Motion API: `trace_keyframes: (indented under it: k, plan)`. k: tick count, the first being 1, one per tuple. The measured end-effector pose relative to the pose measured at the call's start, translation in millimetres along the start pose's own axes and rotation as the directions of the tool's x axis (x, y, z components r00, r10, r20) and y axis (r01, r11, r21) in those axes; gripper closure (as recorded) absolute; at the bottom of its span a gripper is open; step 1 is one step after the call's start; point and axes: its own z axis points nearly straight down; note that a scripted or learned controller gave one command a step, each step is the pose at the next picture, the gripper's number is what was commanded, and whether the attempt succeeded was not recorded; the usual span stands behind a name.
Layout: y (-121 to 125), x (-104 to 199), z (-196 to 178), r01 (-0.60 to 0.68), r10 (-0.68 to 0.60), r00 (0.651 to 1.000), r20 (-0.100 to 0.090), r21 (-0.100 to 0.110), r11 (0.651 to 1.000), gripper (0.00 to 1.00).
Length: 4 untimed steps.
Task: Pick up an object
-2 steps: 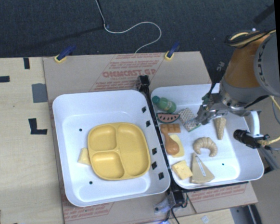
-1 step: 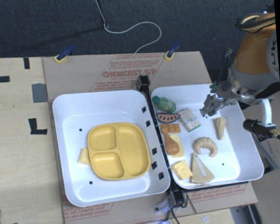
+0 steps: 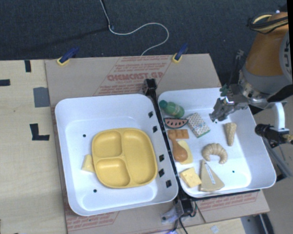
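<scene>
The right bin (image 3: 242,174) holds several toy foods. Along its left side lie a green bottle (image 3: 172,108), a watermelon slice (image 3: 175,122), a small patterned carton (image 3: 198,124), an orange cracker (image 3: 177,134) and a drumstick (image 3: 180,149). Nearer the middle sit a croissant (image 3: 216,152) and a cone (image 3: 231,132), with a cheese block (image 3: 190,177) and a sandwich wedge (image 3: 210,177) at the front. My gripper (image 3: 220,111) hangs over the bin's back right part, just right of the carton and above the cone. I see nothing held in it.
The left bin (image 3: 70,145) carries a yellow divided plate (image 3: 124,157) with a pale yellow wedge (image 3: 86,164) tucked at its left edge. A black divider (image 3: 161,138) runs between the bins. The arm's orange band (image 3: 268,54) looms at the right.
</scene>
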Motion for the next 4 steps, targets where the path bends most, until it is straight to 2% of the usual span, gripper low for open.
trace_keyframes:
  k: [2,3,4]
  plan:
    - [-41,99,-6,0.005,-0.005,1.0,-0.001,0.002,1.0,1.0]
    - [-74,136,11,0.002,-0.002,1.0,0.0,0.006,1.0,1.0]
    - [-74,133,10,0.001,-0.001,1.0,0.0,0.003,1.0,1.0]
